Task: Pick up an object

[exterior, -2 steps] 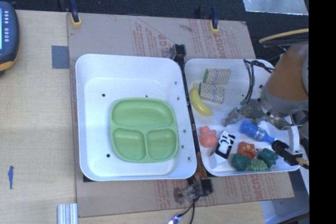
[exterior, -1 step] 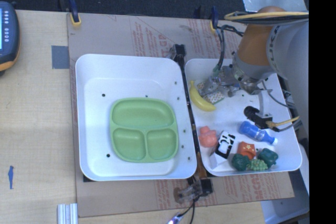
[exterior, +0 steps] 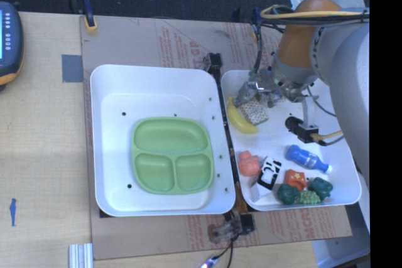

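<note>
Candidate object: a small patterned packet (exterior: pixel 254 112) is lying in the right bin's (exterior: pixel 347 154) upper left corner, touching the banana (exterior: pixel 240 119); it is judged the likeliest target, being directly under the tool.
Banana: it is lying along the right bin's left wall, just left of the packet, so a grasp there is being crowded by wall and fruit alike.
Gripper: the gripper (exterior: pixel 257 92) is being held low over the packet, at its upper edge, presumably lined up for a descent.
Jaws: whether they are spread or pressed together cannot be told; nothing is being seen pinched between them.
Other objects: below the packet, a pink piece (exterior: pixel 249 164), a black-and-white card (exterior: pixel 270 173), a blue bottle (exterior: pixel 307 158), a red-orange item (exterior: pixel 294 179) and green toy produce (exterior: pixel 306 192) are being left in a loose cluster, well apart from the tool.
Left bin: the left bin (exterior: pixel 103 135) is carrying a green divided plate (exterior: pixel 171 154), to the packet's left, probably being kept as a drop-off place.
Tabletop: the tabletop (exterior: pixel 44 147) is carrying both bins side by side.
Risk: the packet is judged flat and thin, so a pinch is being made uncertain.
</note>
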Robot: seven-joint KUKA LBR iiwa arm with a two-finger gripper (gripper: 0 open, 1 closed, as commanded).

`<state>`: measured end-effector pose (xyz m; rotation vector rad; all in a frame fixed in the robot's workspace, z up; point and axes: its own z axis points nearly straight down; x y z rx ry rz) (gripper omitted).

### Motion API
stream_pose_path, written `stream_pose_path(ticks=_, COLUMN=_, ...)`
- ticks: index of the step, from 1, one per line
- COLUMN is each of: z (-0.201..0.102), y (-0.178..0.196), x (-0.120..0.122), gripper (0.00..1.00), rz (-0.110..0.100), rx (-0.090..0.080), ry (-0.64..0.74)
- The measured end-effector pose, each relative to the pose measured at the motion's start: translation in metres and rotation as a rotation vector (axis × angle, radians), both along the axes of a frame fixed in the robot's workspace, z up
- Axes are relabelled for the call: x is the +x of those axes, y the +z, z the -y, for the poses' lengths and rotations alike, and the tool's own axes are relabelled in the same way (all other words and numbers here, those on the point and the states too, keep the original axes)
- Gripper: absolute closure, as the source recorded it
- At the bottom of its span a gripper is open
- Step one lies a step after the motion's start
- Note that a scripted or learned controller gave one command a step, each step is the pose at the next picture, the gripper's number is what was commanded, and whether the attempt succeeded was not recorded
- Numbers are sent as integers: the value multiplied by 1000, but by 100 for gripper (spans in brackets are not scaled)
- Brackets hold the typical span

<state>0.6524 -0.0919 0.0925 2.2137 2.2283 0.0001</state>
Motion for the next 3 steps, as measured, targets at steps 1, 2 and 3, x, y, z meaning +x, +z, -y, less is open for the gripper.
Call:
stream_pose_path(ticks=1, z=1, y=11, x=-1, gripper=100, rz=-4, rx=0, ry=1)
stream_pose_path(ticks=2, z=-86, y=102, x=-43, gripper=100, rz=-5, rx=2, ry=1)
stream_pose_path(ticks=3, z=-128, y=99, x=-74, gripper=100, rz=-8, rx=0, ry=2)
